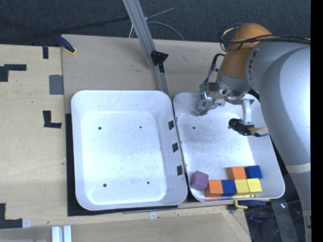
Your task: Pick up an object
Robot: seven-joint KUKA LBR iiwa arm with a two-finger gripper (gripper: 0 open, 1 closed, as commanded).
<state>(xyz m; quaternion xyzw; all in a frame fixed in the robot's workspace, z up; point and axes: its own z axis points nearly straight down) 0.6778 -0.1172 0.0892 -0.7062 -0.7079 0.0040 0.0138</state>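
Two orange blocks [235,173], two blue [254,172], two yellow [242,186]; one purple [200,179].

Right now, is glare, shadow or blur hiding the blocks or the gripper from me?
Camera view: lighting is even, and the blocks in the right bin read crisp in colour with soft edges; the white bin floors are bright but not blown out; the gripper is small, dark and slightly blurred against the bin's far rim, with faint shadow beneath.
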